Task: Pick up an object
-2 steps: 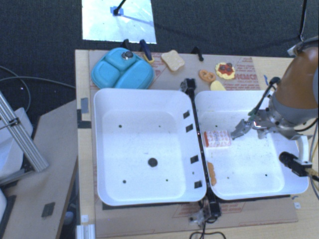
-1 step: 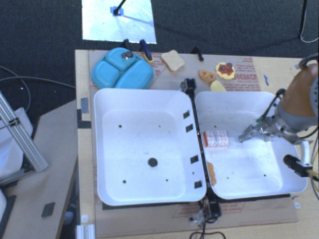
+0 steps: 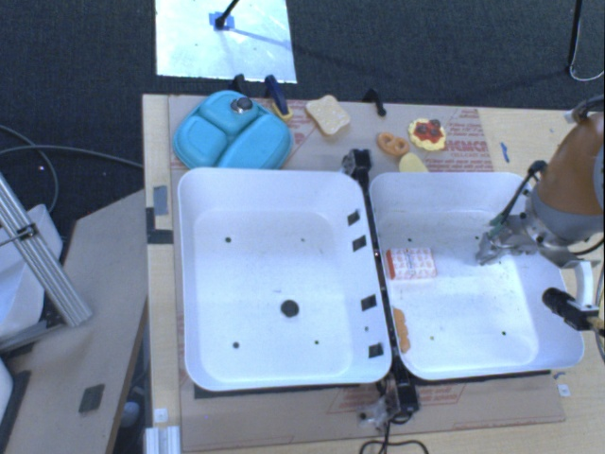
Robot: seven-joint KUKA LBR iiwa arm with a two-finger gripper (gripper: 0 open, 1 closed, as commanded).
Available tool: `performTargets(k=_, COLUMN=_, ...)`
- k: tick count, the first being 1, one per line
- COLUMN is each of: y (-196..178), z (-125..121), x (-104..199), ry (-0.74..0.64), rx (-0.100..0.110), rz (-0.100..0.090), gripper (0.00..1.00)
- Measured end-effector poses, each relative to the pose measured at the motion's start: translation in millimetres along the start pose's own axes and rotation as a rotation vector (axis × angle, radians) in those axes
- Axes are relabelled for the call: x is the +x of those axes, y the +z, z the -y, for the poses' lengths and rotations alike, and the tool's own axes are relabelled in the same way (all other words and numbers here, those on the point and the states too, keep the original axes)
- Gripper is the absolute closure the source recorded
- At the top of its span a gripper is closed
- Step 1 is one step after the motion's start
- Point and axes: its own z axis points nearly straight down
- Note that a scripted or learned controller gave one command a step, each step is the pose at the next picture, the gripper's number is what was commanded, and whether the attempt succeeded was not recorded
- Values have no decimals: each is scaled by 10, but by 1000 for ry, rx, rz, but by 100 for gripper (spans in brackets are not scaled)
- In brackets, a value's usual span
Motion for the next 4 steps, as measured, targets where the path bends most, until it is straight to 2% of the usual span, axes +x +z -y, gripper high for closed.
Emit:
performTargets(k=1, y=122, z=-64, x=581, ry=-6, rx=7, rz=-5, gripper=100)
performTargets(k=2, y=-929, z=-209, x=2172, ry=-18, rx=3, rz=-16, gripper=100)
performTargets(k=3, y=-867, z=-428, x=3057, ry=-11, rx=12, rz=-11, gripper=100)
performTargets(k=4, y=-279, z=-958, x=3296, ry=-6, rx=12, rz=-10, gripper=100)
